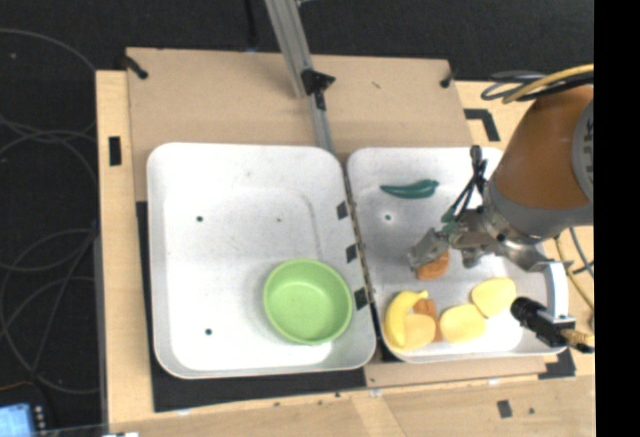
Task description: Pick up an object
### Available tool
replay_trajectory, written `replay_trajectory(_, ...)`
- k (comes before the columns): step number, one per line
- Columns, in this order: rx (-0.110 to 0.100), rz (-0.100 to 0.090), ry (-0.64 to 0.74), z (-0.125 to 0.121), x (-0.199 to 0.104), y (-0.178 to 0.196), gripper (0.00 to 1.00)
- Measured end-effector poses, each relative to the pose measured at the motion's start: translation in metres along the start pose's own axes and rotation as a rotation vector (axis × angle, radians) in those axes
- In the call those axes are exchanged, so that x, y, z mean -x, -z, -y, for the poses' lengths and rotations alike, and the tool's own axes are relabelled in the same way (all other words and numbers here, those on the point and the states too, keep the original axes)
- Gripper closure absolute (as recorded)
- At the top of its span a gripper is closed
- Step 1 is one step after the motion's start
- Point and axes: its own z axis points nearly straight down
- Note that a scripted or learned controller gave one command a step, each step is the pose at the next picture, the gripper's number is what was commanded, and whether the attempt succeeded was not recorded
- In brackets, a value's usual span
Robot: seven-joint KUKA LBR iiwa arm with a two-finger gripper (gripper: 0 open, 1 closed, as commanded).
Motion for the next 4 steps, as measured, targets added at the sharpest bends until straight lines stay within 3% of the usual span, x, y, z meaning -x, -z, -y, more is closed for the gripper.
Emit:
replay_trajectory(1,-0.002,-0.001,0.0,0.005,-0.002,-0.062,0.0)
replay_trajectory(2,0.004,0.001,0.0,0.005,0.0,-0.092,0.0)
replay_trajectory(3,0.01,-0.002,-0.006,0.003,0.0,-0.08,1.0)
replay_trajectory(4,0.011,0.0,0.005,-0.009,-0.003,-0.028,1.0)
